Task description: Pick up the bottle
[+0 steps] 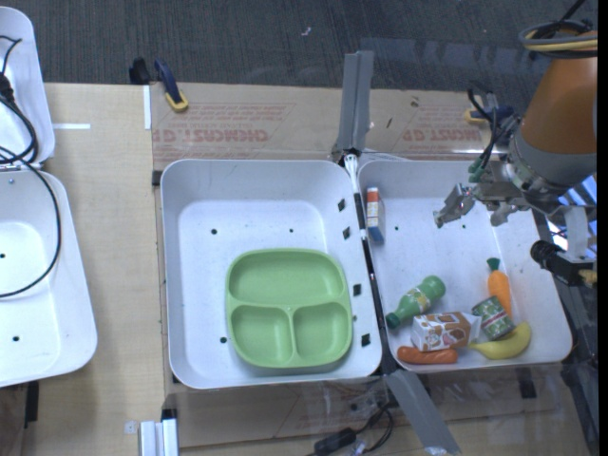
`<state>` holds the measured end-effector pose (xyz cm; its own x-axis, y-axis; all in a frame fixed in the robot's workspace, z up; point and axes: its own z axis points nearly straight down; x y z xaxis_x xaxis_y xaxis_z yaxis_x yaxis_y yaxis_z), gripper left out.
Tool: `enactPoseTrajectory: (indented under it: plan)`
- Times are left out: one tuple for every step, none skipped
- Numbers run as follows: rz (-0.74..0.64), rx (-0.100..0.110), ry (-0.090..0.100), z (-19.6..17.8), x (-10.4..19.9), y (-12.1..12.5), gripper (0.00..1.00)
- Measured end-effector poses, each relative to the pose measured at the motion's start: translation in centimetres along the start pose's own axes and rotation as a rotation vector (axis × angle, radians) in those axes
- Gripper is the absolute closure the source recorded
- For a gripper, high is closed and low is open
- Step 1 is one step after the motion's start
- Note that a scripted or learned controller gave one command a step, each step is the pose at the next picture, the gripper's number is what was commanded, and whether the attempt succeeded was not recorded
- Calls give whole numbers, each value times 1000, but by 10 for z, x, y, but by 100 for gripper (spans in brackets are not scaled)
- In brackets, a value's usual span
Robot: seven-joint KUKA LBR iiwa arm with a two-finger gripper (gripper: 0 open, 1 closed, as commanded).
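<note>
The green bottle (pixel 416 301) lies on its side in the right bin (pixel 418 198), near the bin's front left, its neck pointing down-left. My gripper (pixel 472 213) hangs over the back right of that bin, well up and to the right of the bottle. Its two fingers are spread open with nothing between them. The grey arm with its orange band reaches in from the right edge.
A carton (pixel 442 331), a can (pixel 491 316), a banana (pixel 503 343), a carrot (pixel 500 288) and a red sausage (pixel 427 355) crowd the bottle's right and front. A small tube (pixel 373 212) lies by the divider. The left bin (pixel 190 255) holds a green divided plate (pixel 288 307).
</note>
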<state>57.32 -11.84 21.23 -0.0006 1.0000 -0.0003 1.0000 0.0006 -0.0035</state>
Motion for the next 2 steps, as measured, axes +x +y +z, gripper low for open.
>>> enactPoseTrajectory:
  plan:
    - [-190,-1,1,98,7,-40,0]
    - [-224,-3,0,56,-6,-56,0]
